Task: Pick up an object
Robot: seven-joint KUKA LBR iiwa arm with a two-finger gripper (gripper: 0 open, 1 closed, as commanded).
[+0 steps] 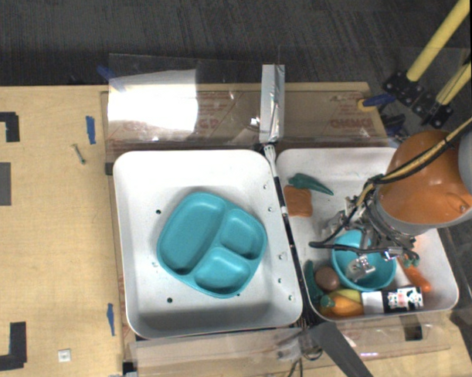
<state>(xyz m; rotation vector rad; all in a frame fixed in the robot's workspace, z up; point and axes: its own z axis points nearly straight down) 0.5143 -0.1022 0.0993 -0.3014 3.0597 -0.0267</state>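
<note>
Jaws: the gripper (365, 258) hangs over the small round teal plastic bowl (364, 270); whether clenched or released we cannot tell.
Just below: brown rounded piece (326, 279), yellow-orange toy fruit (343, 303), white printed tube (391, 300).
Risk: we judge crowding could make a descent nudge neighbours or slip off the bowl's rim.
Further left: orange block (298, 202); beyond, large teal divided plate (212, 243).

Arm enters from right, orange band at wrist, angled down-left. End effector (362, 258) low, cables draped around it.
</note>
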